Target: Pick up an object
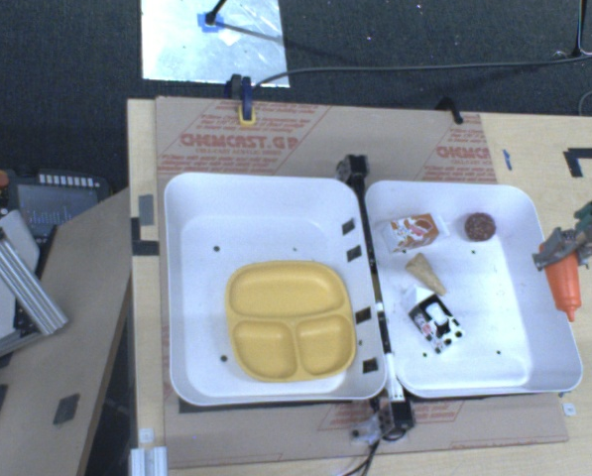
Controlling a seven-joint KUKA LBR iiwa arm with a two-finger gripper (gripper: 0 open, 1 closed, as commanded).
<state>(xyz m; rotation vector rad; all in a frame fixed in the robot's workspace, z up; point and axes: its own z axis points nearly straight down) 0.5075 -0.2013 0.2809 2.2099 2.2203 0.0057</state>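
Choosing a target: packet (413, 231), cookie (480, 227), wedge (425, 272) and cow toy (435, 322) lie apart in the right bin (514, 365). End effector (556, 255) at the rim pinches an orange carrot (565, 284); hold it steady while rising.

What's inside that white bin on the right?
The right bin holds a snack packet, brown round piece, tan wedge and black-and-white toy. Anything beneath them is hidden.

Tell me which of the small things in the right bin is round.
The dark reddish-brown disc near the bin's far right corner. The packet beside it is rectangular, the tan piece wedge-shaped, and the black-and-white one blocky.
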